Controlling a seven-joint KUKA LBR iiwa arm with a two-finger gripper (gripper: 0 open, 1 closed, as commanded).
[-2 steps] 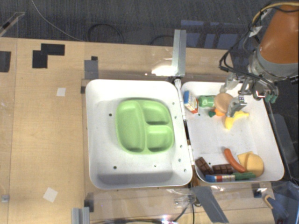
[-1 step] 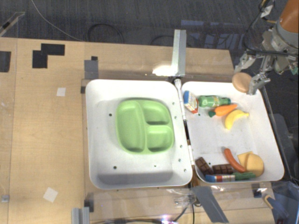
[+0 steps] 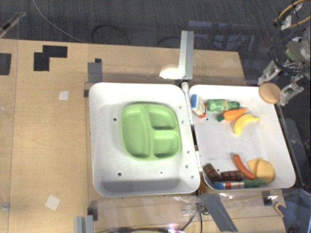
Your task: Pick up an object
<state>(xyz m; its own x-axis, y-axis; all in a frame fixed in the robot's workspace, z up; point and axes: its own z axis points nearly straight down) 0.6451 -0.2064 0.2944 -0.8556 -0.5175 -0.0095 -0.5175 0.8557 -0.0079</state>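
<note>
My gripper (image 3: 275,87) hangs over the far right corner of the right bin (image 3: 272,140). A tan round object (image 3: 268,93) sits between its two fingers, and the fingers are shut on it. In the right bin's far part lie a small white, blue and red carton (image 3: 198,106), a green bottle (image 3: 222,105), an orange carrot (image 3: 234,114) and a yellow banana (image 3: 244,123). Along its near edge lie a red sausage (image 3: 241,165), a yellow-orange wedge (image 3: 263,169), brown bars (image 3: 214,172) and a marker-like stick (image 3: 228,184).
The left bin (image 3: 104,144) holds a green divided plate (image 3: 149,131). A metal post (image 3: 186,55) stands at the far end of the seam between the bins. Cables and the arm's wrist (image 3: 294,42) fill the upper right.
</note>
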